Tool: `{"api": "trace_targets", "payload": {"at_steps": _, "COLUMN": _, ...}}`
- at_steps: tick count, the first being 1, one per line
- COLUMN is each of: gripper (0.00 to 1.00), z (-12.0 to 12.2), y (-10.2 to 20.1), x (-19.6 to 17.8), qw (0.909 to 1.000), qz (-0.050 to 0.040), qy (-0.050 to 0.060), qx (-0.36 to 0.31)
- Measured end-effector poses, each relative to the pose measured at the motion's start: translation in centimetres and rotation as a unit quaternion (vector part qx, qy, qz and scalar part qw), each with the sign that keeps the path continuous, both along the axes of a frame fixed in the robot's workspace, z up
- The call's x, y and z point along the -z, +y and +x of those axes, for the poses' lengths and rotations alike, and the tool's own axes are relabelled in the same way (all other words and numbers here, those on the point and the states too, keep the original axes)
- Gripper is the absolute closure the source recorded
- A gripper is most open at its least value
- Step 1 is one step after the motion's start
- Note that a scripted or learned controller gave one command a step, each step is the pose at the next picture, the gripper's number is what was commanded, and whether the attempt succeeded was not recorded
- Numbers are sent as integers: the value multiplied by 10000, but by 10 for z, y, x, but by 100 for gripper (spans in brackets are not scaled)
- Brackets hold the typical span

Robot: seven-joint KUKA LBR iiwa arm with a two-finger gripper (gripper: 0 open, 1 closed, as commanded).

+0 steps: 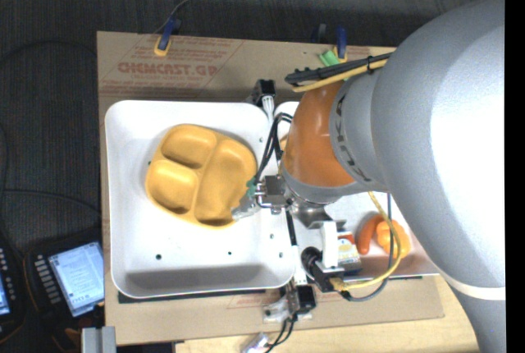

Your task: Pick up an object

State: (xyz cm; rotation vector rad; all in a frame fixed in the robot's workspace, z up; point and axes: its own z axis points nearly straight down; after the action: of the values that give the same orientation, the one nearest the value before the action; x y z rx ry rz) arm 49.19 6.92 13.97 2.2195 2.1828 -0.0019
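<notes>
A yellow bread-like object (199,173), shaped as joined rolls, lies in the left white bin (139,277), toward its upper middle. My gripper (248,199) reaches over the wall between the bins and sits right at the yellow object's lower right edge. The grey arm with its orange band (320,146) hides much of the right bin. An orange round object (382,235) shows in the right bin below the arm, with a small white and orange item (345,247) beside it.
The bins rest on a brown cardboard sheet (164,64) held by blue clamps (167,34). Cables (361,281) loop off the wrist near the front edge. A tablet (72,276) lies on the floor at lower left.
</notes>
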Motion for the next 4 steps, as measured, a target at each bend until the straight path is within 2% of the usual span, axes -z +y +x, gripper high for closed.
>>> {"api": "trace_targets", "payload": {"at_steps": 1, "gripper": 0, "z": 2, "y": 0, "x": 4, "qw": 10000, "qz": -30, "qy": -39, "qx": 7}}
{"api": "trace_targets", "payload": {"at_steps": 4, "gripper": 0, "z": 4, "y": 0, "x": 5, "qw": 10000, "qz": -36, "qy": -35, "qx": 22}}
